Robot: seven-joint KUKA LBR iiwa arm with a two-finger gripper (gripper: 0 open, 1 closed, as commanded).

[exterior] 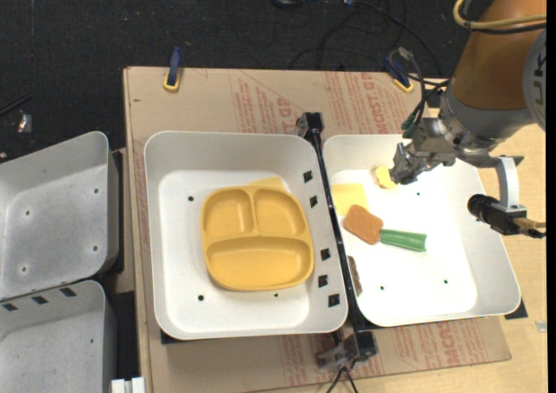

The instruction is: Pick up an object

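Bench front: a cardboard sheet (pixel 408 343) lies under both bins, its printed edge showing below them, with a dark clamp (pixel 347 349) at the seam.
Left bin (pixel 169 291): shallow and white; a yellow divided tray (pixel 257 239) sits near its middle, three compartments facing up, with a pale yellow flat piece (pixel 269 183) peeking out from under its far edge.
Right bin (pixel 452 296): shallow and white, touching the left bin along a black divider strip (pixel 328 217).
Green object (pixel 402 240): a short bar lying flat near the right bin's middle, just beside the orange piece.
Orange object (pixel 363 224): a rounded, bread-like lump, resting partly on a pale yellow flat slab (pixel 347 196).
Small yellow object (pixel 383 176): lies toward the right bin's far side, right under the fingertips; perhaps touching them, though the angle makes that hard to judge.
Gripper (pixel 405 170): lowered into the right bin's far part, over the small yellow object; open or closed, I cannot tell.
Arm (pixel 495 61): comes in from the right, orange band above a grey wrist.
Far edge: two clamps, a yellow-handled clamp (pixel 172 69) and another (pixel 400 65), pin the cardboard.
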